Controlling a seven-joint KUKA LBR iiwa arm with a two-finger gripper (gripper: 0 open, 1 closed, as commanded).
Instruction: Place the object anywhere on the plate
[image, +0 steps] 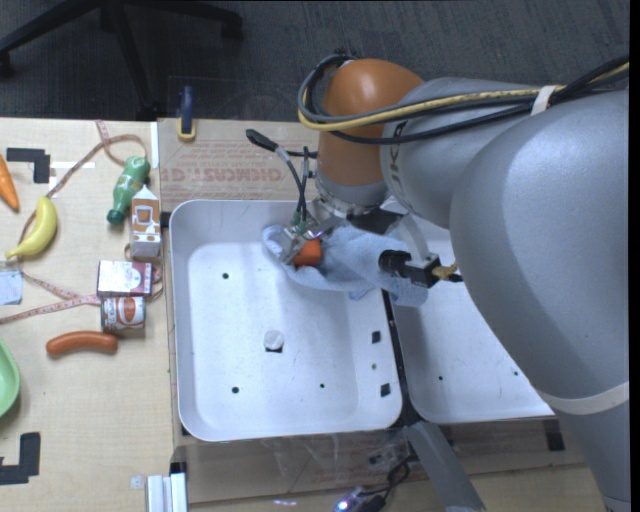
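Where fingers (300, 243) pinch orange object (309, 253), blue plate (345, 265) at bin's (200, 400) back edge

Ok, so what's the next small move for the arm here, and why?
Probably a short straight descent, then release. The orange object sits right at the end effector, already over the pale blue plate, so no sideways travel looks needed. Whether it is truly gripped, or already resting on the plate, I cannot tell from this angle.
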